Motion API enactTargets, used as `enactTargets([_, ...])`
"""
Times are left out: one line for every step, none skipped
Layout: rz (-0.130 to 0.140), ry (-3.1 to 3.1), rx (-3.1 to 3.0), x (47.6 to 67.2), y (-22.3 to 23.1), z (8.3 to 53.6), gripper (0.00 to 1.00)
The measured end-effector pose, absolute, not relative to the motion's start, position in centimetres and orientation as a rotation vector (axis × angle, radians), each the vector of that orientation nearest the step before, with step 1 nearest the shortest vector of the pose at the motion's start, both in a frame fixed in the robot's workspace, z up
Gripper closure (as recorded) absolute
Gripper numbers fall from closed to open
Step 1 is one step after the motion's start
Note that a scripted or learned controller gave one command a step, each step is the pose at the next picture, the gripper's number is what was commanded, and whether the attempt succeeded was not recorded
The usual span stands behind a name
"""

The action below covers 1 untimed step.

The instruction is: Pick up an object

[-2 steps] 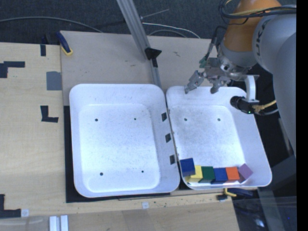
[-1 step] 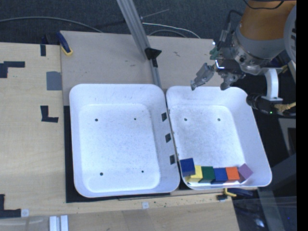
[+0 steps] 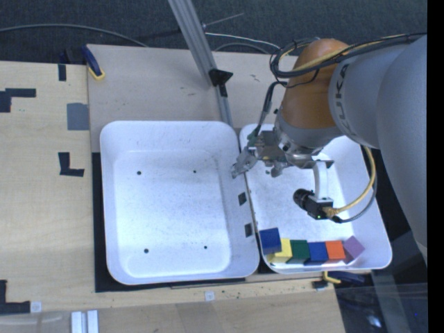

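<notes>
The bench [image 3: 41, 207] looks like pale wood, flat and matt. The two bins [image 3: 166, 137] look like smooth white plastic with tiny dark specks. The arm [image 3: 374, 89] has a smooth grey shell, and its orange band [image 3: 312, 96] shines a little. The slanted pole [image 3: 191, 26] looks like ridged silver metal.

Arm [image 3: 326, 96] over rt bin [image 3: 378, 255]; blocks [image 3: 309, 250] along its near wall.

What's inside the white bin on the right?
Inside the right bin, colored blocks sit in a row along the near edge: blue, yellow, green, another blue, orange, purple. The arm covers the far part.
</notes>
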<state>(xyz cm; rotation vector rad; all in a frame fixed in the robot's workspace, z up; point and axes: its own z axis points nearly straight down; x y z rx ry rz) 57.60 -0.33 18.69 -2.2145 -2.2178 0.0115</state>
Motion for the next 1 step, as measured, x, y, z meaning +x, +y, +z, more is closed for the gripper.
enactTargets([0.005,-2.224,-2.211,52.39,5.18,19.14,0.00])
